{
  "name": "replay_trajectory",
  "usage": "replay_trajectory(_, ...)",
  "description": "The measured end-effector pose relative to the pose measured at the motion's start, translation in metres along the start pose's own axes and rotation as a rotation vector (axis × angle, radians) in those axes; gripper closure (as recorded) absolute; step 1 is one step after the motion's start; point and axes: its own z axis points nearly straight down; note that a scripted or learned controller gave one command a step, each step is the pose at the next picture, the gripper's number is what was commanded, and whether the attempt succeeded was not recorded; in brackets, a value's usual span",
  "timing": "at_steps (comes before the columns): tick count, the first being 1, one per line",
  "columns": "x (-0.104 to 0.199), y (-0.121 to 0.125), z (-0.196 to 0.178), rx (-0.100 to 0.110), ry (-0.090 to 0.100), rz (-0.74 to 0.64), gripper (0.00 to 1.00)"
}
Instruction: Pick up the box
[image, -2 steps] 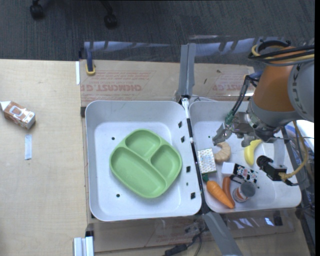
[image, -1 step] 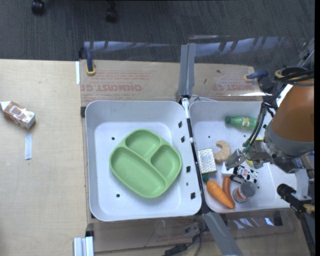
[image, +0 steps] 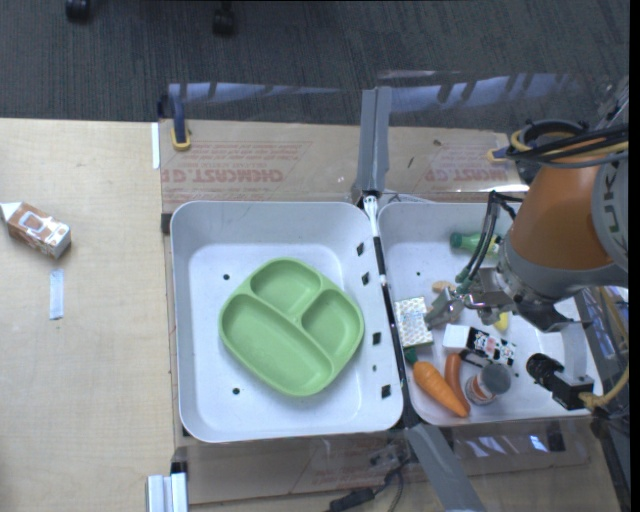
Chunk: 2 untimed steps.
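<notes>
A small box (image: 412, 322) with a speckled pale-green pattern lies in the right bin (image: 420, 235), close to its left wall. My gripper (image: 452, 303) hangs low over the bin just right of the box, near its upper right corner. Nothing shows as held in it. The grey arm with its orange band (image: 560, 215) reaches in from the right and hides part of the bin's right side.
Near the gripper lie a white card with black marks (image: 484, 344), a carrot (image: 440, 388), a red sausage (image: 455, 368), a small can (image: 486, 385) and a green object (image: 466, 240). The left bin (image: 200, 400) holds a green divided plate (image: 291, 326). A small carton (image: 38, 230) sits on the bench at far left.
</notes>
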Motion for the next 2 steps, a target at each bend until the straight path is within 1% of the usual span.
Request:
replay_trajectory(1,-0.043,0.055,0.071,0.000,0.000,-0.139,0.00)
replay_trajectory(2,-0.042,0.012,0.090,-0.003,0.000,-0.152,0.00)
